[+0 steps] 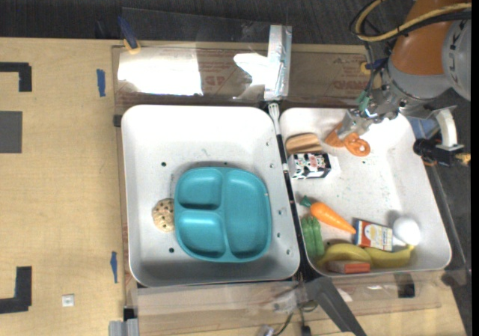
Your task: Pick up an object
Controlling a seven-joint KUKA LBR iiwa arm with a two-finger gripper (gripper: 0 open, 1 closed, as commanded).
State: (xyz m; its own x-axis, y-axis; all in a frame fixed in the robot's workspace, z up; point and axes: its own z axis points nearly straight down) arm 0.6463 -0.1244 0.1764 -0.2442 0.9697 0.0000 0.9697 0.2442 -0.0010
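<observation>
Arm enters top right, jaws (364, 114) over back of right bin (430, 200); can't tell if spread or pinching. Orange ring-shaped thing (352, 141) lies just below jaws, contact unclear. Rel. to that ring: bun (302, 141) just left, b/w cow-print carton (310, 166) below-left, carrot (330, 215) further below. Near front wall: green veg (311, 237), curved yellow banana (367, 255), small box (373, 235), white ball (406, 231). Left bin (150, 132), smooth white plastic, holds teal divided plate (223, 212), rounded corners; speckled cookie (163, 214) touching plate's left edge.
</observation>
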